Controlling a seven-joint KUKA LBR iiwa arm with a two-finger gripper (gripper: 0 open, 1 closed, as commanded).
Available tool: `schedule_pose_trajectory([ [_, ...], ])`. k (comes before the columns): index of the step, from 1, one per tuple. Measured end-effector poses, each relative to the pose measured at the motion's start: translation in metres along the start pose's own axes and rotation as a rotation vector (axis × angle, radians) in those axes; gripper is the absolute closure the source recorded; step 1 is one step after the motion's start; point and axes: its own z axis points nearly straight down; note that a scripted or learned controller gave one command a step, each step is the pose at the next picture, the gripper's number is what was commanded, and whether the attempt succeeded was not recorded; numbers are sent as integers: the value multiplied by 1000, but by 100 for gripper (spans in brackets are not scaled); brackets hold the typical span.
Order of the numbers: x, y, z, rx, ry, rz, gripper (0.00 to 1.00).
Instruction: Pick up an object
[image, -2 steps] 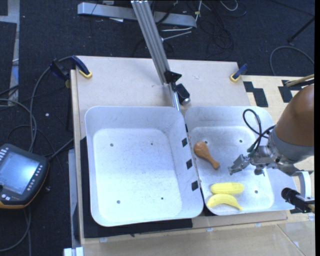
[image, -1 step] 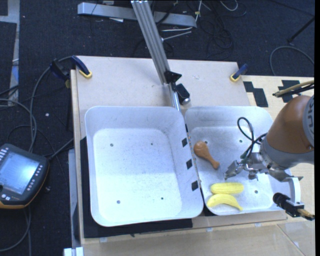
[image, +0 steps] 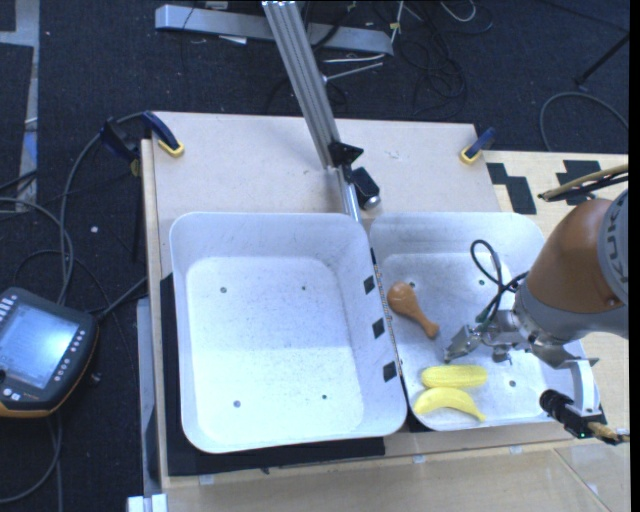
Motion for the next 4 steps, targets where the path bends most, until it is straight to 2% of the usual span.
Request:
schedule_pose_trajectory([
  [1, 0, 1, -11, -2, -1, 0, 100],
  [3, 0, -3, -133, -6, -1, -1, 100],
  [4, 0, -2, -175, -5, -1, 0, 100],
])
